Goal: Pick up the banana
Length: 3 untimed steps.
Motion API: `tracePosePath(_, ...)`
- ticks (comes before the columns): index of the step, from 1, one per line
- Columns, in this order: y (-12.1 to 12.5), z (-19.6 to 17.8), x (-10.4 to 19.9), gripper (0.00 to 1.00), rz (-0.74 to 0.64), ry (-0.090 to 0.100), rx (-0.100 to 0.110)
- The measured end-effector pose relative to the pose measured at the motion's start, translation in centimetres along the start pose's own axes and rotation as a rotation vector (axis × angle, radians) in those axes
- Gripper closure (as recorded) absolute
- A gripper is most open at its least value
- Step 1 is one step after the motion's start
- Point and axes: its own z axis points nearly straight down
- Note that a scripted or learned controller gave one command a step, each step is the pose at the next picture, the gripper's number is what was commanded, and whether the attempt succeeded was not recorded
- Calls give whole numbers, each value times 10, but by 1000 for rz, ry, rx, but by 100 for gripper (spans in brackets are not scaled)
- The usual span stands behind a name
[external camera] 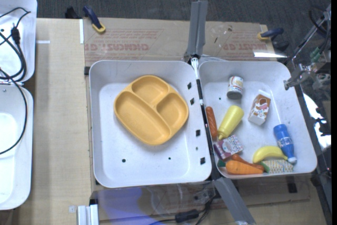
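Banana (269, 153): I logged it at the right bin's (300, 113) near right corner, touching the blue bottle (284, 142), beside the carrot (243, 167); crowded, likely tipped in loose. Jaws: state untellable. Divided yellow plate (151, 109): left bin.

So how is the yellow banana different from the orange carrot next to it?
The curved yellow banana is yellow; the tapered orange carrot is orange with a green end. The banana bends in an arc; the carrot lies straight. The banana sits beside the blue bottle; the carrot lies nearer the bin's front edge. Both lie flat in the right white bin.
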Motion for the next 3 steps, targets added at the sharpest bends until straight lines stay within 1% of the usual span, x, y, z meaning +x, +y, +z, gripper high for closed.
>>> tracePosePath(1,-43,89,78,0,-8,1,1)
tracePosePath(2,-49,167,120,0,65,2,-10)
tracePosePath(3,1,185,115,0,116,0,-2)
